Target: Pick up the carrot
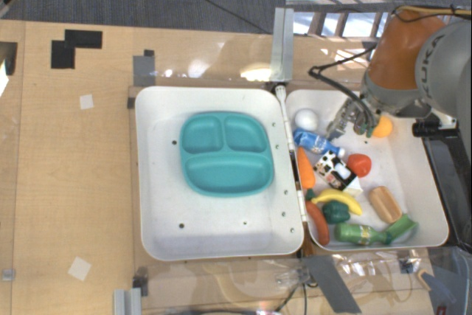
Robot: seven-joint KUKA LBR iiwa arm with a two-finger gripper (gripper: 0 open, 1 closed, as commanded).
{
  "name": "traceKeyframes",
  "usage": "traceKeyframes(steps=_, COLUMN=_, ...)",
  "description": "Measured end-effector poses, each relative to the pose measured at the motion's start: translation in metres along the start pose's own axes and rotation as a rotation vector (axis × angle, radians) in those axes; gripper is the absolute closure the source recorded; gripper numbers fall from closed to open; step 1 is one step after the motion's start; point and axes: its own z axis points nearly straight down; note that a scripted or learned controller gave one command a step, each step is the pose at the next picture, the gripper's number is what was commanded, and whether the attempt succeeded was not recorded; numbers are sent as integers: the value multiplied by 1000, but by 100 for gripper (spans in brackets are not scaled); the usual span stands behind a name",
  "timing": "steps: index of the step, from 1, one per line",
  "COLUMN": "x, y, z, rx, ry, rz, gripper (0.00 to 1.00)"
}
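The carrot [304, 169] is a slim orange stick lying along the left wall of the right bin [426, 181], just right of the divider. My gripper [351, 121] hangs over the upper middle of that bin, up and to the right of the carrot and well apart from it. Its metal fingers [340, 122] point down towards a blue packet [310, 140] and look slightly parted, with nothing between them. The grey arm with its orange band [402, 48] comes in from the upper right.
The right bin also holds a white ball [305, 119], an orange-yellow fruit [381, 128], a tomato [359, 164], a black-and-white carton [333, 169], a banana [338, 201], a bread roll [384, 203], a red sausage [318, 222] and green vegetables [372, 232]. A teal divided plate [225, 153] sits in the left bin [158, 181].
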Motion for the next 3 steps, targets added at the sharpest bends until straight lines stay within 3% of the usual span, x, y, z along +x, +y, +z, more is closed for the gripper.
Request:
traceKeyframes(steps=1, x=-26, y=-64, z=-3, rx=4, ry=-3, rz=-306, gripper=100)
traceKeyframes(steps=2, x=-26, y=-63, z=-2, rx=3, ry=-2, rz=-309, gripper=0)
traceKeyframes(steps=3, x=-29, y=-60, z=-17, rx=1, ry=-15, rz=-311, gripper=100)
